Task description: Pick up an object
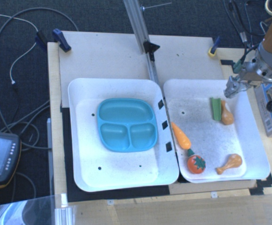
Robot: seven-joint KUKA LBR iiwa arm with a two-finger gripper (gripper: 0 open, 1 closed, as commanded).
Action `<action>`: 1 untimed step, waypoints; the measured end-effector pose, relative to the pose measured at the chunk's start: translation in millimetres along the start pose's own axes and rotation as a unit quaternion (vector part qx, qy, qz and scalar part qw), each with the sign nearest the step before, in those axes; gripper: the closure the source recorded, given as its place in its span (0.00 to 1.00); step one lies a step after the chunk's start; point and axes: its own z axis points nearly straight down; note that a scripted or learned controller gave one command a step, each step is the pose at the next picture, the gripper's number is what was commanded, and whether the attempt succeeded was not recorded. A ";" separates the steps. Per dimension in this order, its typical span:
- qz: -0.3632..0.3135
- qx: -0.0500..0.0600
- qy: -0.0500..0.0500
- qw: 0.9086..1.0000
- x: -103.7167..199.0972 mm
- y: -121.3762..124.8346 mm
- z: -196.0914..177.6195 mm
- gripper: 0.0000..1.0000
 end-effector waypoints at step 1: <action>0.000 0.001 0.000 1.000 0.1 1.2 -23.9 1.00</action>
